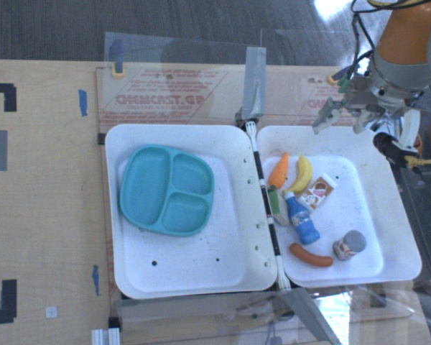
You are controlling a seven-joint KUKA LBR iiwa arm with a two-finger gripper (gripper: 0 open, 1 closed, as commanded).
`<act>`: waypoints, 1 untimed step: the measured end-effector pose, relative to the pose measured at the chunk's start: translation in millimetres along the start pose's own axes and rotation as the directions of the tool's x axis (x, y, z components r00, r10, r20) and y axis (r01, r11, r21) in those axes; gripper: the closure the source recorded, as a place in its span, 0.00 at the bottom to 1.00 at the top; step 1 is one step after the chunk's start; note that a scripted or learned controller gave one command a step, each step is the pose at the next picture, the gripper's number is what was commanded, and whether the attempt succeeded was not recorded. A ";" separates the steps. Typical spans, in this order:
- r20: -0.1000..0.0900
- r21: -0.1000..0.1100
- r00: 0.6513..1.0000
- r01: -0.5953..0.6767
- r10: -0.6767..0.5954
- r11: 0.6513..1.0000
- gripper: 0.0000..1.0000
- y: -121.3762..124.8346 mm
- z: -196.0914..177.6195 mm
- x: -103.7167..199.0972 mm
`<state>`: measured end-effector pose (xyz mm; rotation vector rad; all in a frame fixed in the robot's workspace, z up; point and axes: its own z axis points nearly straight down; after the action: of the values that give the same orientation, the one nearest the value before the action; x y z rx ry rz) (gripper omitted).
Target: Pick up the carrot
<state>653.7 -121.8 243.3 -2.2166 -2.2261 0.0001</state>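
Observation:
The carrot point(278, 170) is a short orange piece lying in the right bin point(388, 214), close to its left wall and near the back. A yellow banana point(302, 175) lies right beside it. My gripper point(340, 123) hangs above the back rim of the right bin, up and to the right of the carrot and well apart from it. Its two fingers are spread open with nothing between them.
Also in the right bin are a green piece point(273, 204), a blue bottle point(302, 223), a small printed box point(318, 192), a sausage point(310, 256) and a grey can point(350, 244). The left bin point(129, 264) holds a teal divided plate point(167, 190).

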 end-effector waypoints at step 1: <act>0.000 0.001 0.998 0.060 -0.060 0.998 0.00 -10.3 58.7 68.1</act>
<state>643.1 -53.8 184.5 -2.1481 -2.2915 0.0012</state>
